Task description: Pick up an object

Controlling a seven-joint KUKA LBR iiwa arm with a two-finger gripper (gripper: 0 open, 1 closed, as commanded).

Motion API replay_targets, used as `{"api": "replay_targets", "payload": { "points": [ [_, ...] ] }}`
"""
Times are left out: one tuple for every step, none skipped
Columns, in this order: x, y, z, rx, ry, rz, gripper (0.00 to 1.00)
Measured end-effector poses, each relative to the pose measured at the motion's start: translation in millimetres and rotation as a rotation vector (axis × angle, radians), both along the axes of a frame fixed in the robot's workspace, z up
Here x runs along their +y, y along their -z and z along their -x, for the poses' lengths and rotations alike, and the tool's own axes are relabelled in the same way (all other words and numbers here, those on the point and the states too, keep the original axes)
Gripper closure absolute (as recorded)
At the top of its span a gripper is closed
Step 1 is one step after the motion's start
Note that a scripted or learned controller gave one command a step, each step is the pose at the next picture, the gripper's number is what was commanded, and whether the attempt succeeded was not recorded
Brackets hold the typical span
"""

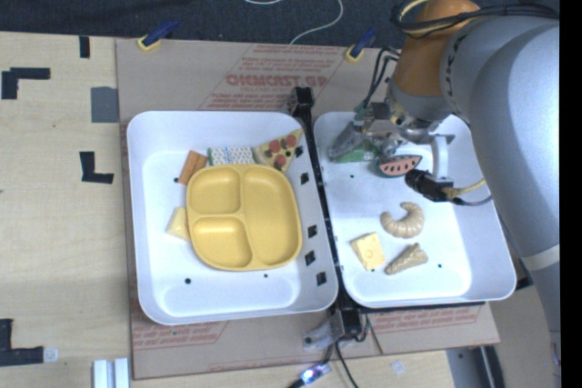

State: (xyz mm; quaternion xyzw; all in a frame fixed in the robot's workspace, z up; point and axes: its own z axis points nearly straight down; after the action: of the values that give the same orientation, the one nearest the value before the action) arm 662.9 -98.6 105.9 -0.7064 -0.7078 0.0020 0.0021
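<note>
My gripper (pixel 360 143) hangs low over the far left part of the right bin (pixel 473 277), close to the divider between the bins. Just to its right lies a red watermelon slice (pixel 398 165), very near the gripper; whether they touch I cannot tell. Further toward the front of this bin lie a tan croissant (pixel 403 219), a yellow cheese wedge (pixel 368 251) and a brown cone (pixel 406 260), all apart from the gripper. Nothing is visibly held.
The left bin (pixel 155 286) holds a yellow divided plate (pixel 244 215), with a pizza slice (pixel 282 150), an orange piece (pixel 192 166) and a pale yellow piece (pixel 177 223) around it. The grey arm (pixel 509 104) covers the right bin's far right side.
</note>
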Motion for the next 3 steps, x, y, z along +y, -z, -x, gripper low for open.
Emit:
{"api": "replay_targets", "payload": {
  "points": [
    [1, 23, 0, -0.002, 0.0, 0.001, 0.0],
    [2, 14, 4, 0.016, 0.0, -0.004, 1.0],
    [3, -49, 6, -0.01, 0.001, 0.0, 1.0]
  ]
}}
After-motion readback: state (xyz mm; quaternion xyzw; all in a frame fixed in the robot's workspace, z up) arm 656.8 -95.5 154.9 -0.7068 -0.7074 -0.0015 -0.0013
